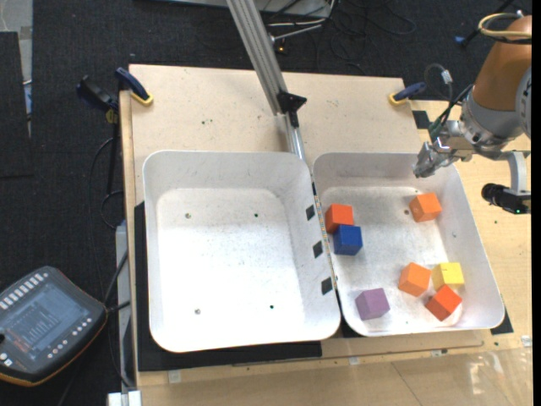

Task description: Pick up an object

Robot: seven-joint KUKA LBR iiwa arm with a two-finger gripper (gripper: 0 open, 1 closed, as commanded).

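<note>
Orange, blue, purple, yellow blocks [347, 239]; white bins [161, 176]

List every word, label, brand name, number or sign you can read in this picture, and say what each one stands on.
None can be read.
The teach pendant at lower left has a screen with lines on it, too small and blurred to read.
The blocks in the right bin, the left bin and the arm's gripper show no lettering.
</note>
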